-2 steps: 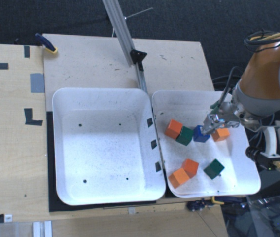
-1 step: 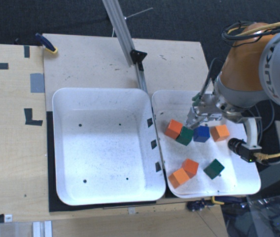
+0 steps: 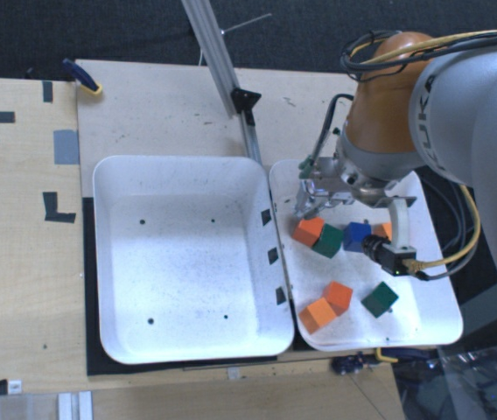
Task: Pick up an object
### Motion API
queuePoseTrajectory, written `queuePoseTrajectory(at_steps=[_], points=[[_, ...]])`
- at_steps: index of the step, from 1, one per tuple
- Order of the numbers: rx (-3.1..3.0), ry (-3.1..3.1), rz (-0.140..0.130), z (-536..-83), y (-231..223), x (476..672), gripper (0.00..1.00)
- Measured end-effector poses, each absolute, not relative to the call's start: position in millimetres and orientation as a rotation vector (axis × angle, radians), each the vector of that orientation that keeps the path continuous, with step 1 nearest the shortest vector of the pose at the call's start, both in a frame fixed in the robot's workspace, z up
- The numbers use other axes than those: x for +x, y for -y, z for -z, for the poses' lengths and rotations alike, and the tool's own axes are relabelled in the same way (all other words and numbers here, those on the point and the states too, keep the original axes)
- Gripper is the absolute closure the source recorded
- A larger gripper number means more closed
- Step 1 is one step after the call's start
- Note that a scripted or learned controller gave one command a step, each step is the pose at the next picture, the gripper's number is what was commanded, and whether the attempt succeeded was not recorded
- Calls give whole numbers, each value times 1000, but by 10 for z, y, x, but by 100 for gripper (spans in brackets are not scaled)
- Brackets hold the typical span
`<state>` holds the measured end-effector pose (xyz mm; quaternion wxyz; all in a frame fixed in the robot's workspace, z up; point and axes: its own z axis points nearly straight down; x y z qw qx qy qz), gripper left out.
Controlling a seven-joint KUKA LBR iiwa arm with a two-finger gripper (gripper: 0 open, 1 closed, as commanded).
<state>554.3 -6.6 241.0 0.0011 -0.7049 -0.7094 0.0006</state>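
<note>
Camera view shows the claw (image 3: 311,201) low in the right bin (image 3: 437,318), just above an orange block (image 3: 308,230) right of centre. Whether it is spread, I cannot tell. Nothing is lifted yet; the grasp remains.

We saw the grey arm (image 3: 458,103) come in from the right, bulky link filling the upper right. Orange band (image 3: 388,86) sat above the wrist, angled down and to the left. Black cables looped over the top of the band and trailed off right. The gripper (image 3: 311,201) pointed down at the left end of the wrist, metal parts blurred; a black fitting with a yellow cable stuck out lower right of the wrist.
</note>
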Motion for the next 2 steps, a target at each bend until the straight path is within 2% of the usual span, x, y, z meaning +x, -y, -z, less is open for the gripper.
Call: queuePoseTrajectory(at_steps=[2], points=[[-2214,2228,2,-2403,-745,5966,100]])
